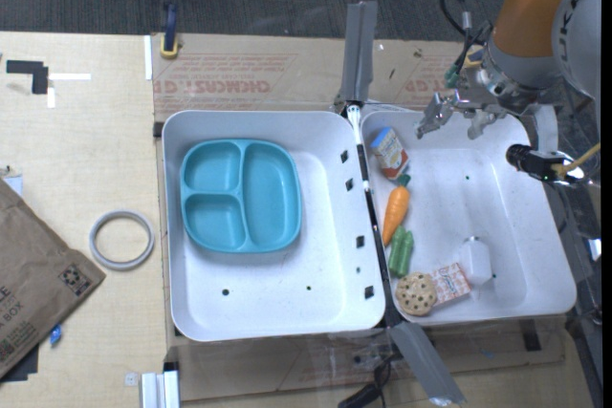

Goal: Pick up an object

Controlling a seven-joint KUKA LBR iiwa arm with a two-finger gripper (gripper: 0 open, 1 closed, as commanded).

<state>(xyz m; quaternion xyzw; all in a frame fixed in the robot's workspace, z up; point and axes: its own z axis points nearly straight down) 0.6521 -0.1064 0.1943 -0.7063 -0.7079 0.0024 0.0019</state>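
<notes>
Camera view, landmark: the right bin (535, 296), the white tray on the arm's side of the bench.
Arm: the grey arm (550, 10) with its orange band enters from the right and bends down over the far rim of the right bin.
Gripper: the gripper (457, 118) hangs above the bin's far edge, tilted towards the divider; two metal fingers (432, 117) stand apart, released, with nothing between them.
Cables: black cables loop around the wrist above the bin's far right corner.
Objects in the right bin: a small carton (389, 151) lies at its far left corner, just below and left of the gripper; an orange carrot (395, 210) lies along the left wall, nearer than the carton; a green vegetable (402, 253) touches the carrot's near end; a cookie (416, 293) and a flat packet (450, 283) sit at the near left; a white object (476, 260) lies just right of the packet.
Left bin: the left bin (249, 311) adjoins the right bin and holds a blue divided plate (241, 196) in its far half.
Bench: cardboard lies beyond both bins; a tape ring (121, 237) and a brown paper bag (33, 277) lie on pale wood well left of the bins.
Room: dark carpet runs behind the bench.
Open room: the centre and right half of the right bin's floor are bare; the objects crowd its left wall.
</notes>
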